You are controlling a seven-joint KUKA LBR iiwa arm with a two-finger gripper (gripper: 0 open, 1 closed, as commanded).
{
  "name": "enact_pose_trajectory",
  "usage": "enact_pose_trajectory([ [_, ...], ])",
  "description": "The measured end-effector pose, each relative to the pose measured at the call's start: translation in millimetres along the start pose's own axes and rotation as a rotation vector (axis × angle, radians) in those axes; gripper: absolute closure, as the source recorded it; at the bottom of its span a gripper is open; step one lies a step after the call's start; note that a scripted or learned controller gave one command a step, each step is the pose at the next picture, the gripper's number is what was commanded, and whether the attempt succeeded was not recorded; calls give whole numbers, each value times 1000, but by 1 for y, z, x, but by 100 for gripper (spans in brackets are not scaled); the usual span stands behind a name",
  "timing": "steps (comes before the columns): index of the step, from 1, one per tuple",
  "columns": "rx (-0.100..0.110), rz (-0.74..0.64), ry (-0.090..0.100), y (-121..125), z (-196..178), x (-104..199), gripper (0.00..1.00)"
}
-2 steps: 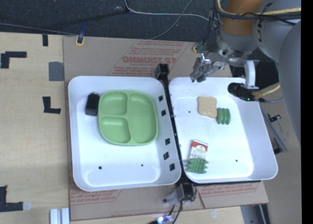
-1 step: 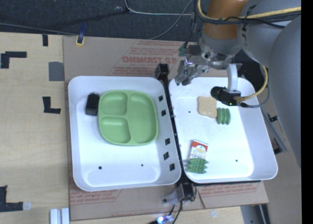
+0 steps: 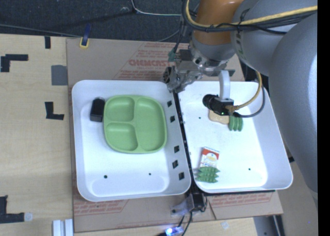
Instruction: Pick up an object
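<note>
The left bin (image 3: 82,142) holds a small black block (image 3: 97,110) near its left wall, just beside a green divided plate (image 3: 135,124) in the bin's middle; the gripper (image 3: 177,79) hangs over the far end of the divide between the bins, a dark clutter, and I cannot tell whether it is spread or closed; in the right bin (image 3: 260,170), a tan piece (image 3: 220,118), partly covered from above, touches a green ridged piece (image 3: 236,123); near the front-left corner lies a red-and-white packet (image 3: 209,156), with a green leafy thing (image 3: 208,174), too small to identify, against its near edge.
</note>
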State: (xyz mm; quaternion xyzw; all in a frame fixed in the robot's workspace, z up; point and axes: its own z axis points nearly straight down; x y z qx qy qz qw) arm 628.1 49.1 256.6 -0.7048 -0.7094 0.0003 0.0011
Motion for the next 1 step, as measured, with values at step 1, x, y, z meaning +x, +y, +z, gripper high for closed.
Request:
enact_pose_trajectory([
  [1, 1, 3, -2, -11, 19, 44, 100],
])
